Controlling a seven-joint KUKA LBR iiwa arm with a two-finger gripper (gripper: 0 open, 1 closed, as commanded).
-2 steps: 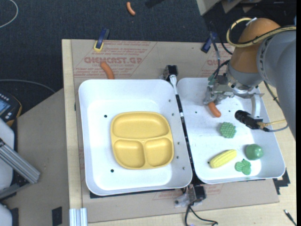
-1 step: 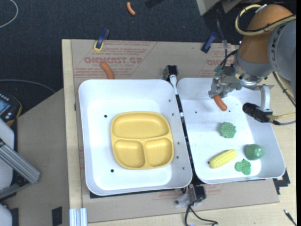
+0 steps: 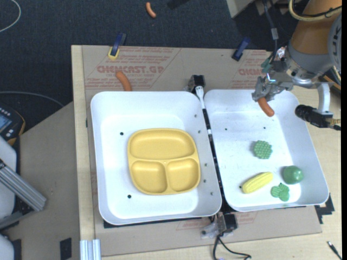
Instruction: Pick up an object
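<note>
Two white bins (image 3: 103, 145), one yellow tray (image 3: 162, 160), four toy foods, fingers (image 3: 264, 96) gripping one orange sausage (image 3: 266, 108).

Yellow tray (image 3: 162, 161), white bins (image 3: 105, 145), green toys (image 3: 263, 149), orange sausage (image 3: 266, 108)

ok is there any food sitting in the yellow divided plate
No, the yellow divided plate in the left bin has all three compartments bare; the toy foods lie in the right bin.

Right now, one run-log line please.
end effector: shut on orange sausage | above right bin | plate: left bin
</note>
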